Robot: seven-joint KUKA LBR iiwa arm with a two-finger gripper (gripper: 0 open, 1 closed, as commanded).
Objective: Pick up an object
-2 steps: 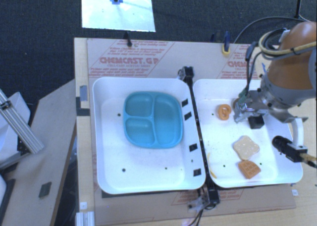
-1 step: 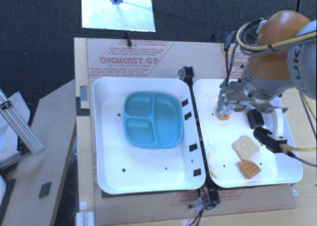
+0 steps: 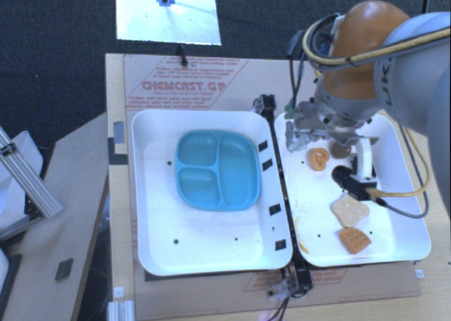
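The arm's orange-banded wrist (image 3: 366,45), nearest the lens, hangs over the right bin (image 3: 412,242) and hides much of the claw (image 3: 331,145), so I cannot tell how it stands or whether it grips anything. Candidates lie loose below it for picking: a round orange piece (image 3: 318,159) just beside the claw, a pale biscuit (image 3: 350,210) and a waffle-like piece (image 3: 354,240). The left bin (image 3: 158,242) holds a blue divided plate (image 3: 216,170).

— Where are we?
— A robotics lab, we'd say: a cardboard-topped bench (image 3: 183,80) with two white bins (image 3: 151,172), a cabled grey arm (image 3: 394,52) at three o'clock, aluminium framing (image 3: 28,179) at nine.
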